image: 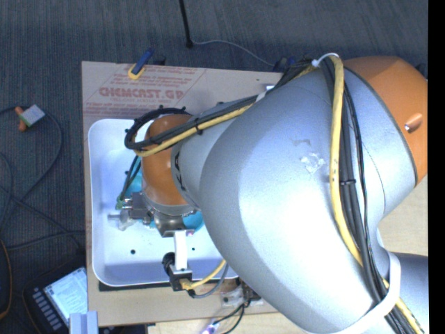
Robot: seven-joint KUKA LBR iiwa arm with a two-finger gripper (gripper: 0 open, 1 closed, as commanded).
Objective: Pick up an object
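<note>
Grey carpet surrounds the bench; the arm (313, 186) plunges into the left bin (104, 186). A blue object (133, 179) sits just beside the gripper (149, 218). Probably mid-grasp; lifting comes next.

A brown printed board (149, 92) bears a white bin (104, 186).

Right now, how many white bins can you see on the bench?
1. A white bin sits at the left of the bench, with the arm reaching down into it. The arm's bulk covers the bench to the right, so a second bin may be hidden beneath it.
</note>
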